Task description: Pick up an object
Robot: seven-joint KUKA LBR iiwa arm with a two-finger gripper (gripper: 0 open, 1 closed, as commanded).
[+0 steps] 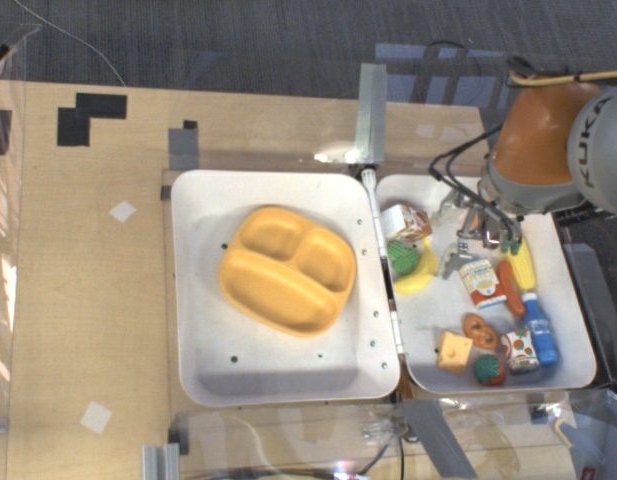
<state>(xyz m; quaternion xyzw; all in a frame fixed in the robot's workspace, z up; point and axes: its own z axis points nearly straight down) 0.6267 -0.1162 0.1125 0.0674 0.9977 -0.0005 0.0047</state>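
Note:
My gripper (475, 246) hangs low over the upper middle of the right bin (578, 368), below the orange band of the arm (533, 138). Its fingers (454, 262) look open with nothing between them. Just under and right of it lie a white and red carton (480, 282), a red sausage (510, 288) and a yellow corn cob (524, 264). To its left are a labelled can (408, 224), a green toy (403, 258) and a yellow banana (418, 281).
At the front of the right bin sit a pretzel (478, 328), a cheese wedge (453, 351), a red and green fruit (488, 370), a small carton (521, 353) and a blue bottle (540, 334). The left bin (203, 368) holds a yellow divided plate (288, 270).

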